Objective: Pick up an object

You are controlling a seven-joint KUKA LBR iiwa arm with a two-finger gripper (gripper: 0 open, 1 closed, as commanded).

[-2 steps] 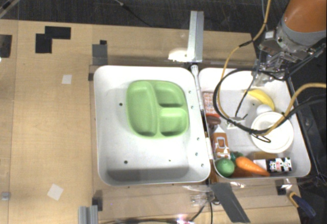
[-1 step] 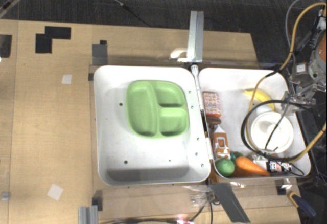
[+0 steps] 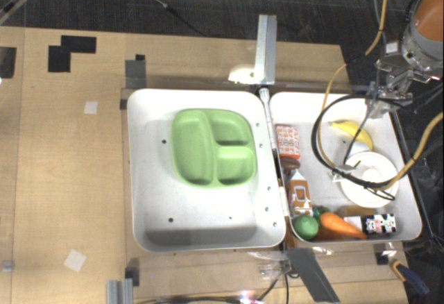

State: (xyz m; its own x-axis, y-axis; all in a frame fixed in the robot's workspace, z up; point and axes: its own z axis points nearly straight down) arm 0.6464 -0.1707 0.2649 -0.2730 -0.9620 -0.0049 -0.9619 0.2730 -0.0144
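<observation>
My hand hangs over the far edge of the right bin, nothing visibly between its fingers; whether they are spread or pressed together I cannot tell. No pick is made yet, so the whole lift is left. The banana lies just below and left of my hand, nearest of all, touching the white plate. The carrot and green ball rest at the near wall, well apart from me. The left bin holds a green tray

Green tray, yellow banana, orange carrot, white bins, black-and-white carton.
</observation>
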